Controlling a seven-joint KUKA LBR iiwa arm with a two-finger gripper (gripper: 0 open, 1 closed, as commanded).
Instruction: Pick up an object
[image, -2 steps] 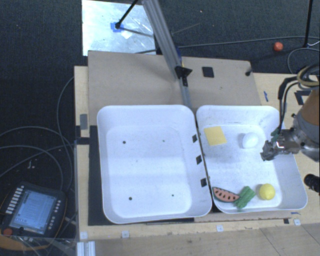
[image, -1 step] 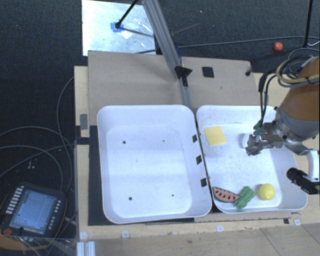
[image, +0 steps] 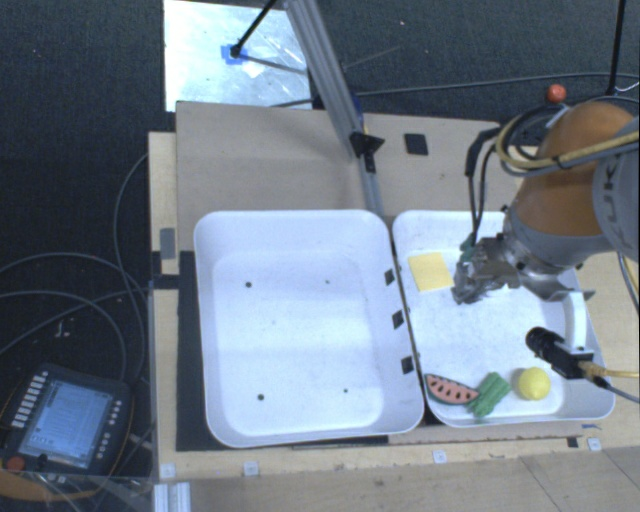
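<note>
No text, label, brand, number or sign can be read anywhere in the camera view. The handheld control pendant (image: 62, 418) at the lower left has a lit screen, but whatever it displays is too small and blurred to make out. The small dark square patch (image: 416, 144) on the bench board (image: 270, 150) carries no legible marking either.

I see the bench (image: 280, 150) carrying two white bins side by side: the left bin (image: 215, 330) and the right bin (image: 500, 330).
</note>
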